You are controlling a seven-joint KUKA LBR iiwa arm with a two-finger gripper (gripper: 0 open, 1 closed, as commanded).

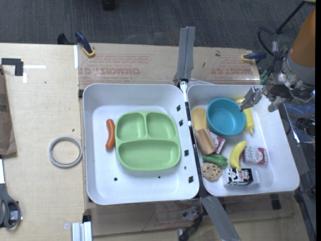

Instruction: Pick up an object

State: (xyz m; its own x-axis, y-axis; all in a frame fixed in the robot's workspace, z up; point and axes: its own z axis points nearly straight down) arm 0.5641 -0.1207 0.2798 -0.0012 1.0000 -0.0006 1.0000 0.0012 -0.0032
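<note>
My gripper [264, 100] hangs over the back right corner of the right bin [281, 159], open, with nothing between its fingers. Just left of it sits a blue bowl [225, 116], with a yellow banana [249, 120] against the bowl's right side, right under the gripper's left finger [252, 96]. Further forward lie a second banana [237, 153], a brown bun [204, 140], a green pepper [215, 159], a cookie [211, 171], a red-and-white carton [255, 155] and a cow-print carton [239, 176].
The left bin [90, 149] holds a green divided plate [148, 140] and an orange sausage [110, 134]. A tape ring [65, 151] and scissors [9, 210] lie on the bench to the left. A grey divider bar [185, 54] stands behind the bins.
</note>
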